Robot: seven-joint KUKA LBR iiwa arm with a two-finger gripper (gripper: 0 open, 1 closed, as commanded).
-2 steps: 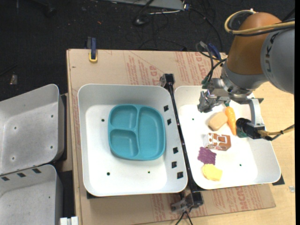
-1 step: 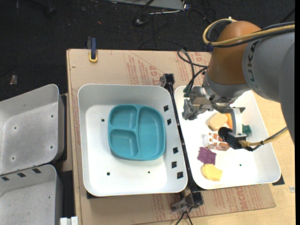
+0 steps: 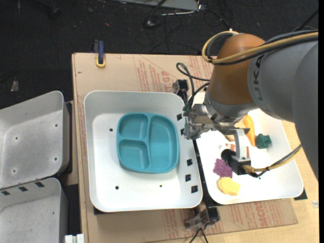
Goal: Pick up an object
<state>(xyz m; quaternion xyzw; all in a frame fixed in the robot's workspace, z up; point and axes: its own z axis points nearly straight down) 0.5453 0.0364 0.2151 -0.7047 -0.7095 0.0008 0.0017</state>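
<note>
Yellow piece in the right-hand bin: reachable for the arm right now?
Probably yes: the yellow piece lies uncovered, with only the purple piece close beside it, and the end effector hangs nearby.

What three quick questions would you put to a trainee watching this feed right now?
1. True or false: the teal divided plate lies in the left bin.
2. In the right bin, which thing lies nearest the bottom edge of the camera view? A) yellow piece B) green piece C) orange piece
3. How many compartments does the plate have?

Key: 1 true; 2 A; 3 three.
</note>
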